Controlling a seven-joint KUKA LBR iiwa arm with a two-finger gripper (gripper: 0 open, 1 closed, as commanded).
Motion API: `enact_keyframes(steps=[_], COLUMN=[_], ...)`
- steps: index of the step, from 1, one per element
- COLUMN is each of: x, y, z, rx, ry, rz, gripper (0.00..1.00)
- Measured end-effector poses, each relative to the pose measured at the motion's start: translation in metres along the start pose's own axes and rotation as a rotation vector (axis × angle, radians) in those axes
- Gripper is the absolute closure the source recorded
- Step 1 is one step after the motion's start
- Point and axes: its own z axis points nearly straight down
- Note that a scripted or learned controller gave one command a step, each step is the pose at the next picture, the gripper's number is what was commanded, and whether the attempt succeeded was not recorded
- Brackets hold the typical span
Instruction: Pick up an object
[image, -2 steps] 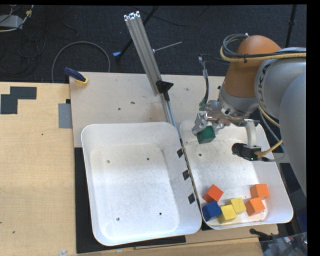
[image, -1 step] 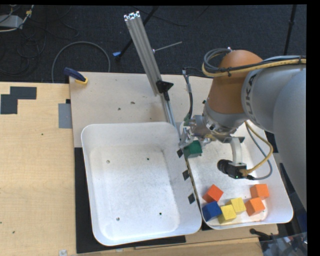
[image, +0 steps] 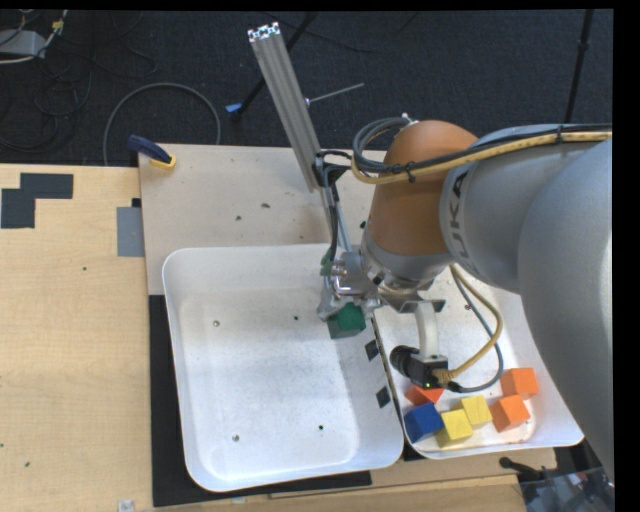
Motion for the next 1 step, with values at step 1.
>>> enact_keyframes(steps=[1], x=[-0.0404], y=[-0.0269], z=[0.0069], rx=[0.001], ry=[-0.005], rz=[0.009], gripper=[1.0])
